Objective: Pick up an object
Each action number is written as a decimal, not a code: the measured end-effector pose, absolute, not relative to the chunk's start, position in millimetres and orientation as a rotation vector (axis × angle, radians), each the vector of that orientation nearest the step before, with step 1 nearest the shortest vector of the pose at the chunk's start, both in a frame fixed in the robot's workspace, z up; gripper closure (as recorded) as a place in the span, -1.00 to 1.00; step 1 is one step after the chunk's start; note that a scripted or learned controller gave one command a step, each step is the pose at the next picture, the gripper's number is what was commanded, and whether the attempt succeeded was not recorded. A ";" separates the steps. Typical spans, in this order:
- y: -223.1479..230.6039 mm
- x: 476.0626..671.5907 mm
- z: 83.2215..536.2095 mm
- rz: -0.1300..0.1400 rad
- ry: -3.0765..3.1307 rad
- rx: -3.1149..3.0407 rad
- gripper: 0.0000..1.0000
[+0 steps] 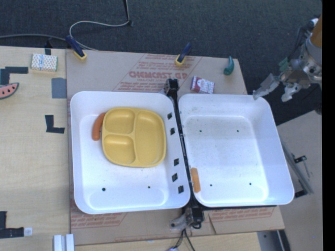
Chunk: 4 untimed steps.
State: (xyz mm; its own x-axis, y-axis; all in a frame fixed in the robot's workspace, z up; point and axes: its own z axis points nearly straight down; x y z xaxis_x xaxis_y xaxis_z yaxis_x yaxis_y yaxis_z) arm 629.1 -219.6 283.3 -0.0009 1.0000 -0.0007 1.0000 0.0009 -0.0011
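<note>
Objects lie far to the left of my gripper [276,89], which hangs outside the bins, past the far right corner of the right white plastic bin [272,156]. My gripper's two pale prongs stand spread apart with nothing between them, so I read it as open and holding nothing.

Farthest from me, in the left white plastic bin [86,187], a small orange sausage-shaped piece [97,127] lies against the far side of a yellow moulded plastic plate with three compartments [134,136]. The two touch, and the piece is tucked partly under the plate's rim. The plate looks stiff, light and smooth. Its broad face gives my gripper nothing to close on, so the raised outer rim or a divider ridge would be the only hold, and I judge even that a slippery one.

Closer to me, in the right bin and hard against the central divider, rests a second small orange carrot-like stick [195,179]. It looks light and firm, probably a plastic toy, narrow enough to fit between my prongs. I would take it across its middle, squeezing its short width. The risk is the bin wall just beside it, which leaves little room for the prong on that side.

The cardboard-covered surface [152,72] beyond the bins carries a small red and white packet [202,84].
</note>
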 end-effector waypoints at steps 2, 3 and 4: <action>-126.0 667.7 134.1 0.002 -2.221 -2.218 -1.00; -94.5 667.8 113.4 0.002 -2.222 -2.219 -1.00; -97.2 662.8 85.1 0.002 -2.224 -2.220 -1.00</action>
